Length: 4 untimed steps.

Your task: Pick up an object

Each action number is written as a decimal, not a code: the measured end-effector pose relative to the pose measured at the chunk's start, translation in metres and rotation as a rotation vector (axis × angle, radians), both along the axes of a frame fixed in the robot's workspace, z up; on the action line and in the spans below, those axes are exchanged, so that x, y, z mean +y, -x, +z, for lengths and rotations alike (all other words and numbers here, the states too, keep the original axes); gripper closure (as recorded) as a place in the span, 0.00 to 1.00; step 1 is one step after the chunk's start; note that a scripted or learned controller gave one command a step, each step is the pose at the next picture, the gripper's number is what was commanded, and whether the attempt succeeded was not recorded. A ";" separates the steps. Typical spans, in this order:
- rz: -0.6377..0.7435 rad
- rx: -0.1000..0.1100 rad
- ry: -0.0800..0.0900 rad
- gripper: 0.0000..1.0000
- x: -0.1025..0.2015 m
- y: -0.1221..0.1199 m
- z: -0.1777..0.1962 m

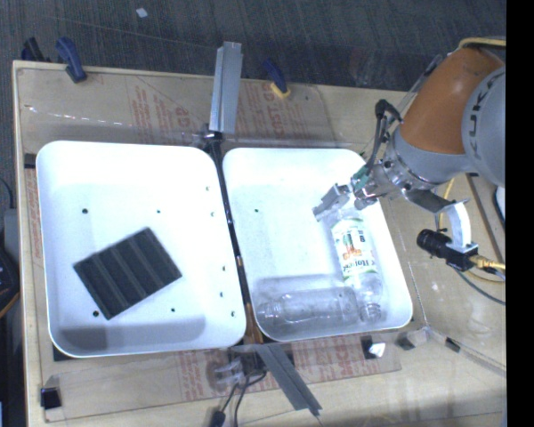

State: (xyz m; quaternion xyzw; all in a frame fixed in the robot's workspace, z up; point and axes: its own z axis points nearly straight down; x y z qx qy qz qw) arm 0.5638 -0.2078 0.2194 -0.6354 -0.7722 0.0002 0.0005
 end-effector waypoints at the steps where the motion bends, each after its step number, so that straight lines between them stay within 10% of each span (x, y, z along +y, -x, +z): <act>1: 0.060 0.001 0.000 0.00 -0.001 0.011 -0.041; 2: 0.063 0.000 0.001 1.00 -0.001 0.010 -0.031; 3: 0.165 -0.003 0.002 1.00 0.010 0.032 0.028; 4: 0.165 -0.003 0.002 0.00 0.010 0.032 0.028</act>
